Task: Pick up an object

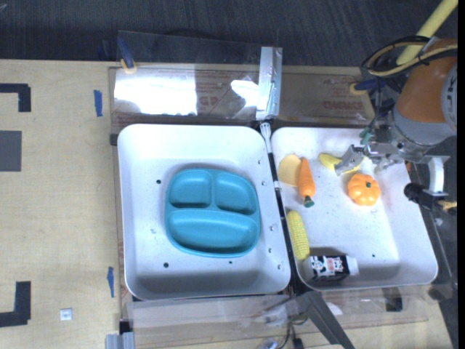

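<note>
A: Where was the small orange plastic pumpkin (pixel 363 189)?

B: In the right white bin (pixel 407 260), just beside the metal tool (pixel 354 158), which looked spread open, gripping nothing. Centring over it first seemed wise.

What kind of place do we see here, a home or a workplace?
Probably a robotics lab bench: a grey and orange arm reaches over two white bins, with toy food such as a carrot and corn.
</note>
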Action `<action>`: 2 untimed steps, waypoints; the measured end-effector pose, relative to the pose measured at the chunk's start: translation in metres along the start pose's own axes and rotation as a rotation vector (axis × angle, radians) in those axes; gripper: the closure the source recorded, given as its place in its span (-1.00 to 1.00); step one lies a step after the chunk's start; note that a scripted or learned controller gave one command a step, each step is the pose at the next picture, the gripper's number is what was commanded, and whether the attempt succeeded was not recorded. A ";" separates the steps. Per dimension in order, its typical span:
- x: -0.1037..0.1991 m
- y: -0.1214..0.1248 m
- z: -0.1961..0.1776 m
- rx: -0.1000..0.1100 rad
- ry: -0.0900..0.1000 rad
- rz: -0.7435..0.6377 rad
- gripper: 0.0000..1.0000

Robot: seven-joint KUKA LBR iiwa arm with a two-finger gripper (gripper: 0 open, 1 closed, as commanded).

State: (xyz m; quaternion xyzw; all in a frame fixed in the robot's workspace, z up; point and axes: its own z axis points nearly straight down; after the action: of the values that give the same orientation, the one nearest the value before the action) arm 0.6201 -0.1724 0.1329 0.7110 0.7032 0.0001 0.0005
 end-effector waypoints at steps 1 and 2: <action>-0.030 -0.014 0.040 0.000 0.002 -0.034 -1.00; -0.030 -0.015 0.036 0.005 0.003 -0.034 1.00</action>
State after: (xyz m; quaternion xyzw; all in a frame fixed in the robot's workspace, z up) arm 0.6052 -0.2023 0.0971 0.6991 0.7150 -0.0008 -0.0024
